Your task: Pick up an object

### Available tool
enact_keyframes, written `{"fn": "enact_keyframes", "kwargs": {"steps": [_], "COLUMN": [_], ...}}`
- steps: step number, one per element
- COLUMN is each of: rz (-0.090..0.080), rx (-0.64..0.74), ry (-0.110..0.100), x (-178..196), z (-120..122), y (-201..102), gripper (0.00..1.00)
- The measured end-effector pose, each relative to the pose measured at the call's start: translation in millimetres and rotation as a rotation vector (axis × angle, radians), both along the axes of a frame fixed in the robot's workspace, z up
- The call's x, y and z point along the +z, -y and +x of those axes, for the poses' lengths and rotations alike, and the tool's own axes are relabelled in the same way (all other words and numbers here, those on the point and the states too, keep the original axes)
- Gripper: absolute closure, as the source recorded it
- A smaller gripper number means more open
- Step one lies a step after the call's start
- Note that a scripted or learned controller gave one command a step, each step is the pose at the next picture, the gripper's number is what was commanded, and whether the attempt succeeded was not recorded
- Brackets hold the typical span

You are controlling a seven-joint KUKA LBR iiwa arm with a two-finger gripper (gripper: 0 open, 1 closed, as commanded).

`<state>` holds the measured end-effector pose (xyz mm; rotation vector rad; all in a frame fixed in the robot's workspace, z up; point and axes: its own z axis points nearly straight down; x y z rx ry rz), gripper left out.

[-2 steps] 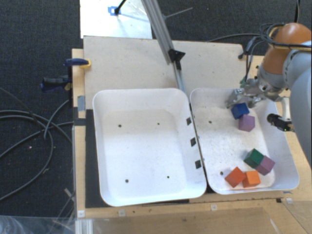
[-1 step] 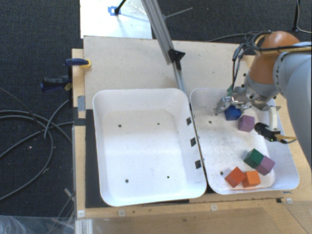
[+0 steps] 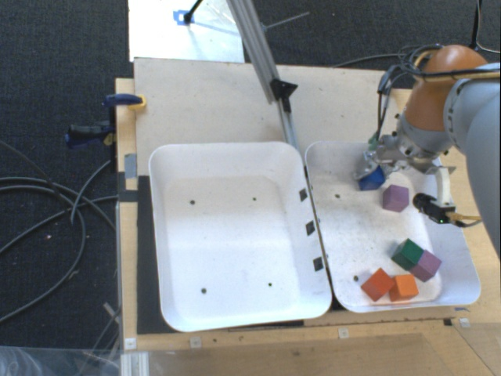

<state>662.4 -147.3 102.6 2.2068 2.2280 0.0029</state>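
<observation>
My gripper (image 3: 374,165) sits low in the right bin (image 3: 344,225), at its far end, against the blue block (image 3: 370,178). Grip state: cannot tell, possibly touching. A purple block (image 3: 395,197) lies just beside it.

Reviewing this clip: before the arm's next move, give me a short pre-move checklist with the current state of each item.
1. Gripper is over the right bin: ok.
2. Blue block sits right at the gripper, at the bin's far end: ok.
3. Blue block is between the fingers: cannot tell, the wrist hides the contact.
4. Nearest neighbour, the purple block, lies apart from the blue block: ok.
5. Green block, second purple block and two orange blocks are clustered at the near end, out of the way: ok.
</observation>
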Motion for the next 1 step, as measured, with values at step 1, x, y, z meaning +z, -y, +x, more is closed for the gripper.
{"fn": "enact_keyframes", "kwargs": {"steps": [1], "rz": [0.007], "rx": [0.003], "ry": [-0.002], "x": [91.7], "z": [-64.1], "y": [-104.8], "gripper": [1.0]}}
